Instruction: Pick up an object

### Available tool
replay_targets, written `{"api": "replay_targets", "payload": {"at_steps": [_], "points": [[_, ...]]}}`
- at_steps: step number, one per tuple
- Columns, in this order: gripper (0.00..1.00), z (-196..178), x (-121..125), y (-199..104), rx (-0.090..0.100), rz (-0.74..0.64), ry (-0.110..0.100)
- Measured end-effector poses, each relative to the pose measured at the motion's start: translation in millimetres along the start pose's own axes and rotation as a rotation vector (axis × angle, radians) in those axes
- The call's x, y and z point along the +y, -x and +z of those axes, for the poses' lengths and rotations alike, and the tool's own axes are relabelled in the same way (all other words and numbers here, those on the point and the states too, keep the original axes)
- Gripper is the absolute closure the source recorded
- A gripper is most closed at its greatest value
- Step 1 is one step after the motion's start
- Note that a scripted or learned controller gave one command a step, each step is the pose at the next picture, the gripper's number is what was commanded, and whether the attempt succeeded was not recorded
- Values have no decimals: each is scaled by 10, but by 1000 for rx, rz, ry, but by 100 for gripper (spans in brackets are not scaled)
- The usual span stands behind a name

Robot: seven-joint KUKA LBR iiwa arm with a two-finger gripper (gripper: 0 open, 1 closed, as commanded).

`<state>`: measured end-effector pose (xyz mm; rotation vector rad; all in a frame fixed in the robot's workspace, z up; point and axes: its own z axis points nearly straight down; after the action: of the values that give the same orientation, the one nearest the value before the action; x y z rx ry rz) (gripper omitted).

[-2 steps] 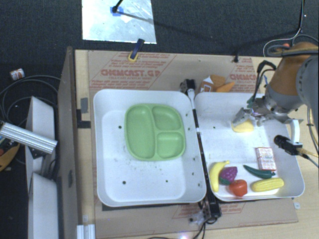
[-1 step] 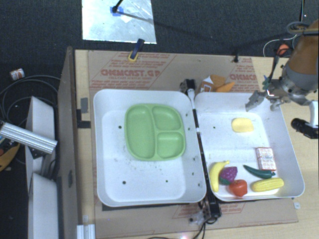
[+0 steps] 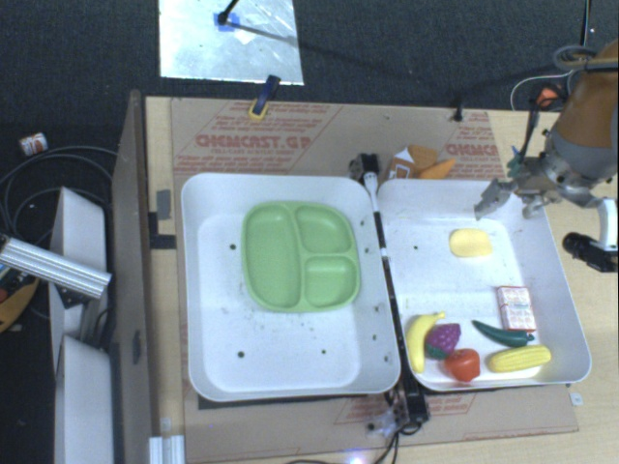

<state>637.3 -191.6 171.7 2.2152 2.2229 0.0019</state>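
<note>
The end effector (image 3: 513, 198) hangs open and empty over the right bin's (image 3: 561, 288) far edge. The pale yellow piece (image 3: 471, 243) lies just near of it, likely the easiest target.

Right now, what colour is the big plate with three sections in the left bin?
Light green. The divided plate lies in the left bin, seen clearly in the camera view.

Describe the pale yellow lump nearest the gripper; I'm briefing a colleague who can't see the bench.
Look in the right-hand white bin. In its upper half, apart from the toy foods crowded along the near edge, lies a pale yellow rounded lump, just below the gripper. It is the lone item there, paler than the banana.
</note>
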Motion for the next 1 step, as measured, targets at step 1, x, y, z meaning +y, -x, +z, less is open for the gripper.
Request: {"api": "replay_targets", "payload": {"at_steps": [1], "points": [[0, 345, -80, -30, 1, 2, -3]]}}
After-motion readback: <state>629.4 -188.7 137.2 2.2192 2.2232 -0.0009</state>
